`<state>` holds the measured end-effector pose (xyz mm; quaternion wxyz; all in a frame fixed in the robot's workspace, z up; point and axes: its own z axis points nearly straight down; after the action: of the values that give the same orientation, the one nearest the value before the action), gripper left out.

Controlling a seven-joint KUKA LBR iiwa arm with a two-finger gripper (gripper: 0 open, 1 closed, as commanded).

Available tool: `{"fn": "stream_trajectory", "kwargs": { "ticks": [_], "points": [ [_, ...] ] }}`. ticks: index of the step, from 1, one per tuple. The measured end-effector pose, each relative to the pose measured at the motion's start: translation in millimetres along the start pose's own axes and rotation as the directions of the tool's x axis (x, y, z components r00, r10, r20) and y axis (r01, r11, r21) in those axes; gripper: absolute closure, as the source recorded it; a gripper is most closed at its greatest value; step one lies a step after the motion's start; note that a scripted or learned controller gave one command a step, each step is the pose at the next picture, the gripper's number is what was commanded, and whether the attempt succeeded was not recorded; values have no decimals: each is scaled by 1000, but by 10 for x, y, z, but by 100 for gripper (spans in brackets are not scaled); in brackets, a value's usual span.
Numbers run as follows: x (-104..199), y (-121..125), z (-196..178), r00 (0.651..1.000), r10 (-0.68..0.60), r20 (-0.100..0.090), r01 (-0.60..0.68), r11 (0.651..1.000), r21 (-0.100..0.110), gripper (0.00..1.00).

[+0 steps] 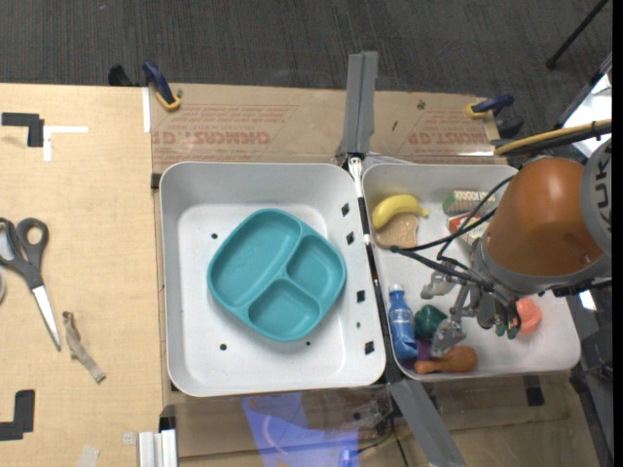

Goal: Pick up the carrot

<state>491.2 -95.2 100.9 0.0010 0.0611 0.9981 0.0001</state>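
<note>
Carrot (450,360): orange, lying roughly crosswise at the near edge of the right bin (555,353), close to the front wall. Not lifted; it rests on the bin floor.

Gripper (450,336): metal fingers pointing down just above the carrot's middle, beneath the arm's orange band (541,214). Whether the fingers are spread or closed cannot be told from this angle; nothing is visibly held between them.

Green object (428,319): dark green, just beside the gripper on its left, directly behind the carrot.

Blue bottle (400,323): upright-lying along the left wall of the right bin, next to the green object.

Pink-orange item (529,316): partly hidden under the wrist, on the right of the gripper.

Banana (398,207): yellow, at the far left corner of the right bin, with a tan bread-like piece (396,230) touching it on the near side.

Striped red-and-green item (465,200): at the far wall, partly behind the arm.

Left bin (185,290): holds one teal divided plate (277,274), three compartments, set at a slant.

Bench (78,261): scissors (29,270) lie well apart to the left of the bins.
</note>
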Motion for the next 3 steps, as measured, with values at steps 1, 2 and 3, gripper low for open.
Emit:
{"fn": "stream_trajectory", "kwargs": {
  "ticks": [1,2,3],
  "points": [
    [-1145,-317,76,1000,-5,3,5,1000,1,0],
    [-1065,-99,86,908,420,1,-420,908,0,0],
    [-1048,74,88,633,775,1,-775,633,2,0]
  ]
}}
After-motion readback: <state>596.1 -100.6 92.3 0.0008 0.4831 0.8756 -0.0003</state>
